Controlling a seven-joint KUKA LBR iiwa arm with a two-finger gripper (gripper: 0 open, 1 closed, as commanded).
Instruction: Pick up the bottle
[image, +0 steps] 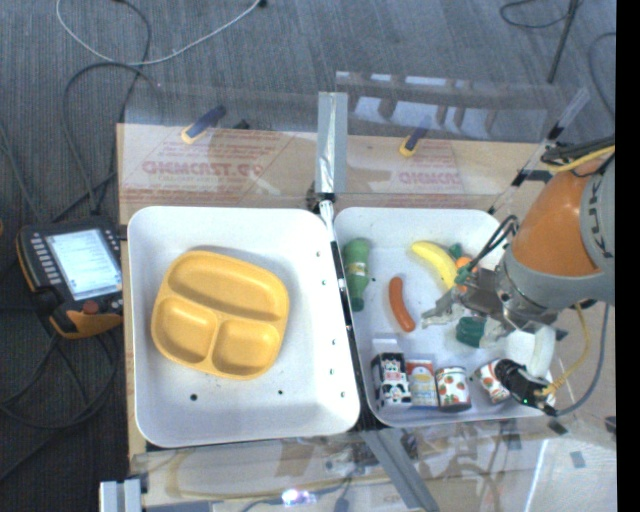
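Right now the green bottle (355, 262) lies flat along the left wall of the right bin (420, 215), so it cannot roll far. The tool (462, 305) hangs well apart from it, over the banana (433, 262) side. I cannot tell how the tool is set. It likely must move left.

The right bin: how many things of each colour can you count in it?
Green: 2, the bottle and a small block beside the gripper
Yellow: 1, the banana
Orange-red: 1, the sausage
Mixed colours: 4, the cartons and cans in the front row
Total: 8
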